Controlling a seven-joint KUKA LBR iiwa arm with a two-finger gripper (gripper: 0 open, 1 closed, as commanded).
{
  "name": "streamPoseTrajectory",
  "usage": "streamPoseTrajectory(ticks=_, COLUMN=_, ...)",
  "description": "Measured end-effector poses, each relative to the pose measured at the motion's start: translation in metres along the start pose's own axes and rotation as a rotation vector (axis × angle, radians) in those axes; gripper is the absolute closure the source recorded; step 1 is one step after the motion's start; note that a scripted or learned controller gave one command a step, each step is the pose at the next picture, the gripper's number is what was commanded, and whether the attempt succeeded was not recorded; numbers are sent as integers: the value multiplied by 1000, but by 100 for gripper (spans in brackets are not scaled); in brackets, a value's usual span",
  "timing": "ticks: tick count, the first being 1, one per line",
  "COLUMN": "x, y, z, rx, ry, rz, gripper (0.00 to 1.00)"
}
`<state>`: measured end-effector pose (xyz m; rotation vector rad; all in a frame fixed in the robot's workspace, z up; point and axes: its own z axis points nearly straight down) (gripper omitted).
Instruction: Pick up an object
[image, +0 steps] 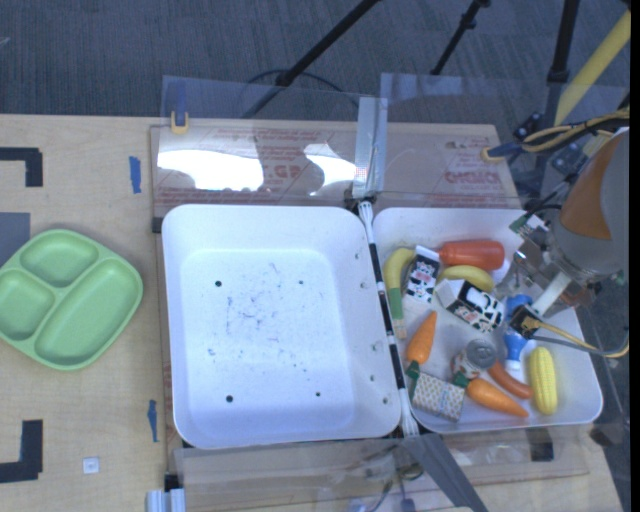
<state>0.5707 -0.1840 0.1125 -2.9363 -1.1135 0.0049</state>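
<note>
The right bin (590, 405) holds a jumble of toy food. A red sausage (471, 250) and a yellow banana (466, 273) lie at the back. Two black-and-white cow-print cartons (424, 274) (476, 306) sit in the middle, beside a green-yellow banana (397, 268). Toward the front are an orange carrot (422, 338), a second carrot (494, 396), a yellow corn cob (543, 378), a grey can (482, 353) and a patterned box (438, 396). My gripper (530, 283) hangs over the bin's right side, above a blue-and-white object (514, 342). Nothing visibly sits in it.
The left bin (200, 240) lies beside the right one, with a metal divider (385, 300) between them. A green sectioned plate (65, 298) rests on the bench at far left. Clear plastic walls (260, 160) stand behind both bins.
</note>
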Motion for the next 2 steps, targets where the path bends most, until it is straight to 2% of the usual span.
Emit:
streamPoseTrajectory(ticks=1, x=0, y=0, z=0, rx=0, ry=0, rz=0, gripper=0)
streamPoseTrajectory(ticks=2, x=-2, y=19, z=-12, rx=1, ry=0, rz=519, gripper=0)
